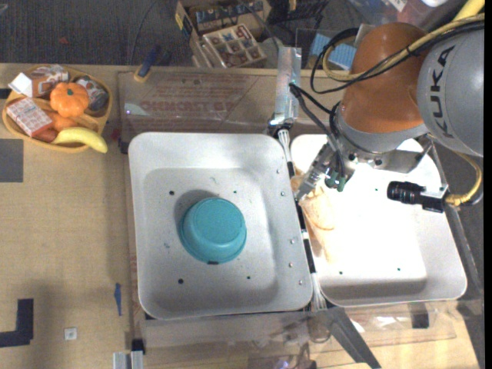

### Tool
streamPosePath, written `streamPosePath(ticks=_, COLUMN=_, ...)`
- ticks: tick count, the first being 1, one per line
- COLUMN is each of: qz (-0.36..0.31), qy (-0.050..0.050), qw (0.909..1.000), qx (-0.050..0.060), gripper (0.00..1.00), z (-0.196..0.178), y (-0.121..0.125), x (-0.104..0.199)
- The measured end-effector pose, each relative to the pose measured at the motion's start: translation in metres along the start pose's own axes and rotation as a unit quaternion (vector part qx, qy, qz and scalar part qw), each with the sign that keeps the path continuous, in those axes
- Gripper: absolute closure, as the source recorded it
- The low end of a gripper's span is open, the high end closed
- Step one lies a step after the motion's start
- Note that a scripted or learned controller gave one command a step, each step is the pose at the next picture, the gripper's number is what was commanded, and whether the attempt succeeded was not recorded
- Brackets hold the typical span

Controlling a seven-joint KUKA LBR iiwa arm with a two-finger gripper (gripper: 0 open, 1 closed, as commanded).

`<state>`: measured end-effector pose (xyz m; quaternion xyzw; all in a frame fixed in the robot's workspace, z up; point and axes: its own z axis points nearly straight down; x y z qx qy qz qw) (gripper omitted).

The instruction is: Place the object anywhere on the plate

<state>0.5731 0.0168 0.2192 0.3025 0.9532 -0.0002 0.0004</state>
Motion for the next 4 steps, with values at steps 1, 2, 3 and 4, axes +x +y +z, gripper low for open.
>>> streamPosePath(ticks=1, qz=-0.197, qy=0.0, qw=0.9804, qx=-0.001, gripper=1.0, z=0.009, y=0.056, x=0.003)
streamPosePath(ticks=2, qz=-0.3, qy=-0.001, qw=0.9538, qx=-0.002, gripper=1.0, z=-0.006, y=0.105, x=0.011)
streamPosePath(ticks=3, qz=-0.302, qy=-0.001, qw=0.9534, qx=-0.002, gripper=1.0, z=-0.004, y=0.157, x=0.024)
streamPosePath(ticks=4, qz=-0.302, qy=-0.001, qw=0.9534, qx=-0.002, gripper=0.0, z=-0.004, y=0.157, x=0.024)
